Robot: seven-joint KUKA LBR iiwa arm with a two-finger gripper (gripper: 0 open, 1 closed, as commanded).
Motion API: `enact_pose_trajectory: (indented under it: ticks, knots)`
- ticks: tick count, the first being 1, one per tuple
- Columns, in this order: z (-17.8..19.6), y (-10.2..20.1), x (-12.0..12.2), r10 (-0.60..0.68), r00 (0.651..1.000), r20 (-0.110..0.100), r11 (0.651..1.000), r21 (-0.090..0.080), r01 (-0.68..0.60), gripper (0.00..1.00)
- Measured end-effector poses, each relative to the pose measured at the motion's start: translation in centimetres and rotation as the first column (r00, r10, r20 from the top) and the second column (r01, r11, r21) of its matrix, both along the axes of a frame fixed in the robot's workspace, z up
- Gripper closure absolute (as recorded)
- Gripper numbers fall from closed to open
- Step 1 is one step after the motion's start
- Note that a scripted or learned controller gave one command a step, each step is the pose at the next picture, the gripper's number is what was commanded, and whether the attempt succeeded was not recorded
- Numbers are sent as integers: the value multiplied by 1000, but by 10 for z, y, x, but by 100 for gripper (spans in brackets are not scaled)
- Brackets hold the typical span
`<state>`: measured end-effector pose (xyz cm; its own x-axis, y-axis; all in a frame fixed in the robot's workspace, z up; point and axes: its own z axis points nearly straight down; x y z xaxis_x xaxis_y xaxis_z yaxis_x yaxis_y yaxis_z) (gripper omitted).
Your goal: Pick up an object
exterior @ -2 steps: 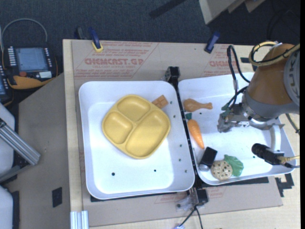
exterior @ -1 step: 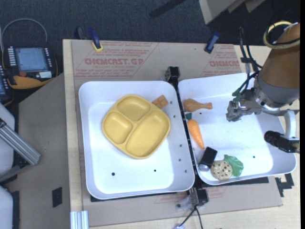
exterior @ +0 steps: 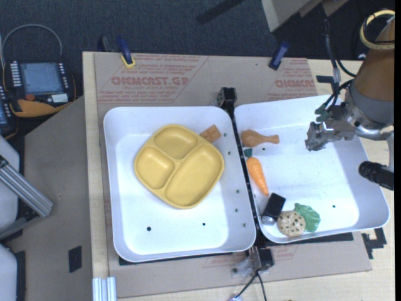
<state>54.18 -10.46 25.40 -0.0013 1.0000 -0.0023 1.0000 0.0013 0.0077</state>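
Note:
In the right bin [exterior: 351, 187] lie a brown chicken drumstick [exterior: 259, 138] near the back left, an orange carrot [exterior: 256, 175] along the left wall, and at the front a black block [exterior: 274, 204], a round cookie [exterior: 290, 222] and a green leaf [exterior: 308, 215]. My gripper [exterior: 315, 138] hangs over the back right part of this bin, right of the drumstick and apart from all the objects. Nothing shows between its fingers.
The left bin [exterior: 125, 187] holds a yellow divided plate [exterior: 179, 165] with a small brown piece [exterior: 210, 133] at its back right edge. A black clamp [exterior: 227, 96] sits between the bins at the back. The arm's grey body [exterior: 376, 99] enters from the right.

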Motion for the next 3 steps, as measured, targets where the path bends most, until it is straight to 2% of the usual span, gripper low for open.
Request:
enact_pose_trajectory:
  ticks: [1,3]
  knots:
    - [3,57,-12,4,1000,-10,1000,5,-4,100]
    - [-24,150,-22,4,1000,-12,1000,5,-4,100]
